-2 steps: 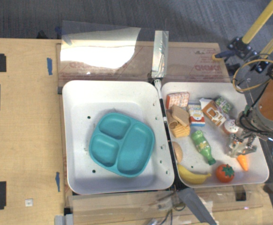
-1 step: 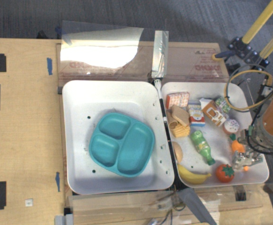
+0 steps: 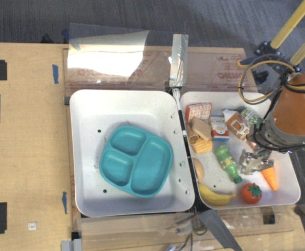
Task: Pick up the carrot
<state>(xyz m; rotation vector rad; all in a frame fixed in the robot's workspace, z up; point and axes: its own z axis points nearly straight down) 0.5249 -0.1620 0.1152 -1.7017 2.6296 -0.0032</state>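
The gripper (image 3: 253,162) hangs low at the right of the frame, just beside the carrot (image 3: 270,178) lying near the right bin's (image 3: 288,195) lower right corner. I can't tell how its jaws stand. Nothing's lifted, so the whole pickup remains.

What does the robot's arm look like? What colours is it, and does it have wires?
The arm is fat and round, with a big orange band and a dark grey ring below it. Its gripper is small, silvery metal with two fingers. Black and yellow cables loop beside it near the top of the right bin.
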